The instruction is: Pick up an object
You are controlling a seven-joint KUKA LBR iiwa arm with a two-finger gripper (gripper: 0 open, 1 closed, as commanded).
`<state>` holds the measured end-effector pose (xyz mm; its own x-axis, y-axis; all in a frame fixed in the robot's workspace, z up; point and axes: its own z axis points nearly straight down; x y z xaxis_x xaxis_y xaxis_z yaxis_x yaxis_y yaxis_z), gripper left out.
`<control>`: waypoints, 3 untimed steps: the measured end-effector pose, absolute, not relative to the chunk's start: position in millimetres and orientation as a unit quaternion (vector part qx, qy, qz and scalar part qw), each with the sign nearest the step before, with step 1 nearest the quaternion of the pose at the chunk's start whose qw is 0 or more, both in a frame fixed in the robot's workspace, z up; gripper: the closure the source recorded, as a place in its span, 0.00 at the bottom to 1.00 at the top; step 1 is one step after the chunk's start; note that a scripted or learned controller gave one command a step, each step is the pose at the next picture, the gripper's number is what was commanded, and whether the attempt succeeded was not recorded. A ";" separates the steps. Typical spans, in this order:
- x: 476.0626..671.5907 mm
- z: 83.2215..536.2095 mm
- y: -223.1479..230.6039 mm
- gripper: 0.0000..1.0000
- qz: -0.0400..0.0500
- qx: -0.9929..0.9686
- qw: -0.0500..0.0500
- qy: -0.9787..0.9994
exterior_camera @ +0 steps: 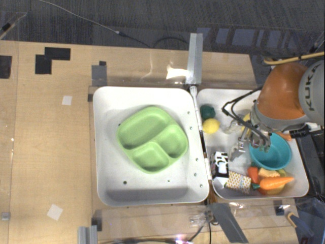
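My gripper (251,142) hangs low in the right bin (228,93), at the left rim of a blue bowl (275,156). Nothing shows in its grasp. To its left lie a yellow ball (210,126) and a dark green ball (206,111). In front of it sit a black and white object (220,163), a patterned packet (238,181) and an orange carrot-like toy (274,183). The grey arm with its orange band (282,93) hides the bin's right back corner.
The left bin (109,182) holds a light green divided plate (152,139) lying at a slant. A grey metal post (195,60) stands behind the wall between the bins. Cables loop beside the wrist (231,108).
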<state>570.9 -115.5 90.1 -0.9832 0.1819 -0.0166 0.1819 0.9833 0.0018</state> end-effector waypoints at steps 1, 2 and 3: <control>646.0 88.5 -151.3 0.00 -0.001 0.002 0.006 1.000; 615.2 88.7 -138.1 0.00 0.000 0.074 0.006 0.997; 578.8 89.6 -140.2 0.00 0.000 0.109 0.007 0.994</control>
